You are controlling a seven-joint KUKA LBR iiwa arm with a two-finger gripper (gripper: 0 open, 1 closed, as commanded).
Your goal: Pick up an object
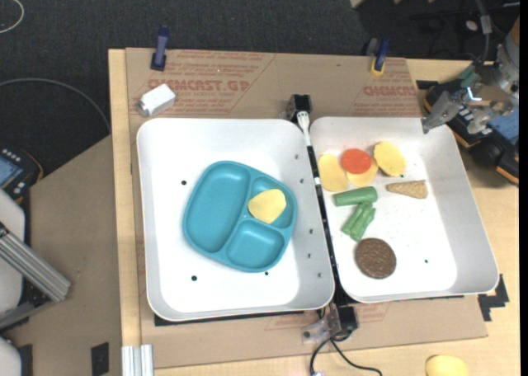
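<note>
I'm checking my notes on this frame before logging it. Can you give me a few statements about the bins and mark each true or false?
1. A yellow piece lies in the blue tray. True.
2. The tray is in the right bin. False: it sits in the left bin.
3. Two green pieces lie in the right bin. True.
4. The brown disc lies on the tray. False: it lies in the right bin, below the green pieces.
5. The gripper is over the left bin. False: it is by the right bin's top right corner.
</note>
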